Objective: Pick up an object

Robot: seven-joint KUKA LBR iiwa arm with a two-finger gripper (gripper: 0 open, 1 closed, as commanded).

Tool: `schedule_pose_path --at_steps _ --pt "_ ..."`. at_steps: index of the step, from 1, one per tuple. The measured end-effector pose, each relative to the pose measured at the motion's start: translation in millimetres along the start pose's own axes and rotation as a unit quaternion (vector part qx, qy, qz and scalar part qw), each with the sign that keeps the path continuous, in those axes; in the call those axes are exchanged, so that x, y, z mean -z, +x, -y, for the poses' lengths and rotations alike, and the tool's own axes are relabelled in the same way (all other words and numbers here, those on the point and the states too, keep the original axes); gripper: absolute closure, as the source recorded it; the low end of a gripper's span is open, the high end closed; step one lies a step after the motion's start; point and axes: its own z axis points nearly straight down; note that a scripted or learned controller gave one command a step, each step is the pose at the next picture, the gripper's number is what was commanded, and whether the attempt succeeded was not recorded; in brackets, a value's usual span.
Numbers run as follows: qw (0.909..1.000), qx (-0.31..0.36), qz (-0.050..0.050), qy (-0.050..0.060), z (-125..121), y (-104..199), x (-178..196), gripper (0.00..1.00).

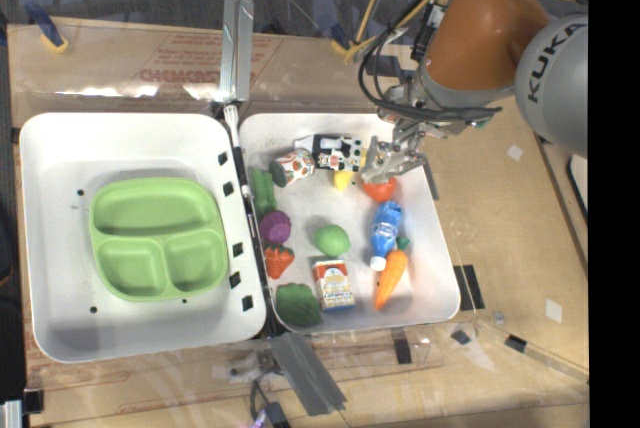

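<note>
Camera view: arm (500,36) bent down, tool (392,161) over right bin (440,266); grip state unclear.

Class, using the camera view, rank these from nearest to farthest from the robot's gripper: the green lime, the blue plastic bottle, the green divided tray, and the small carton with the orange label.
1. Blue plastic bottle, just below the gripper in the right bin.
2. Green lime, mid-bin, further left.
3. Small carton with the orange label, near the bin's front edge.
4. Green divided tray, in the left bin.

Grey arm (560,66) reaches from the right, tool (392,159) pointing down.
</note>
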Motion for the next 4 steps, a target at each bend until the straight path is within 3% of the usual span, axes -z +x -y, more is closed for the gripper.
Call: schedule_pose_path --at_steps 1,2,3,4 --pt "0.9628 0.27 0.0 0.002 9 -2 -17 1.0" --pt "0.8935 0.449 0.0 0.002 5 -12 -2 1.0" --pt "0.8938 0.448 0.0 0.001 5 -11 -3 0.0" --pt "0.8274 0.562 0.001 -0.002 -48 -5 -74 0.0"
